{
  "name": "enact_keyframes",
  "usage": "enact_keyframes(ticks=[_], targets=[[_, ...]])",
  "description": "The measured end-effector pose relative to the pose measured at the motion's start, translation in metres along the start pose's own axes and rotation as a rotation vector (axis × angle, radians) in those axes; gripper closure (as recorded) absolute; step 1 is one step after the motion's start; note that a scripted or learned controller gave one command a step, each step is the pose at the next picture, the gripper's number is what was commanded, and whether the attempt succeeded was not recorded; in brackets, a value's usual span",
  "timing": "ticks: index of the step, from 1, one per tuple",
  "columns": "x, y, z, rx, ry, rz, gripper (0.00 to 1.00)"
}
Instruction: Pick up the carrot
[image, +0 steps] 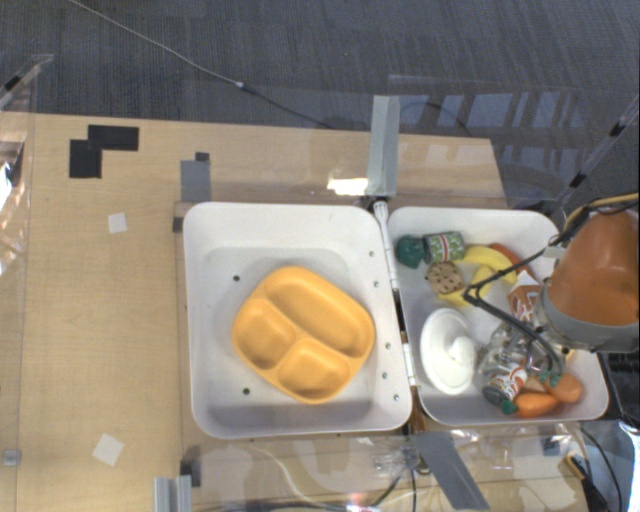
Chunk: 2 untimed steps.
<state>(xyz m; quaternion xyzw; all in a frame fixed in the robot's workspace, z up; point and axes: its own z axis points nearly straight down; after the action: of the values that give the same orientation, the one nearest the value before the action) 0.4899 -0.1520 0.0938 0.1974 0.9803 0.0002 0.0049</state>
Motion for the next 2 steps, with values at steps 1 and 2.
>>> enact_keyframes(ticks=[1,2], targets=[[0.0130,0.0296,-0.0090,0.000,0.003,0.152,1.00],[0.0129,0.0289,-0.0090,0.001,0.002,0.153,0.00]])
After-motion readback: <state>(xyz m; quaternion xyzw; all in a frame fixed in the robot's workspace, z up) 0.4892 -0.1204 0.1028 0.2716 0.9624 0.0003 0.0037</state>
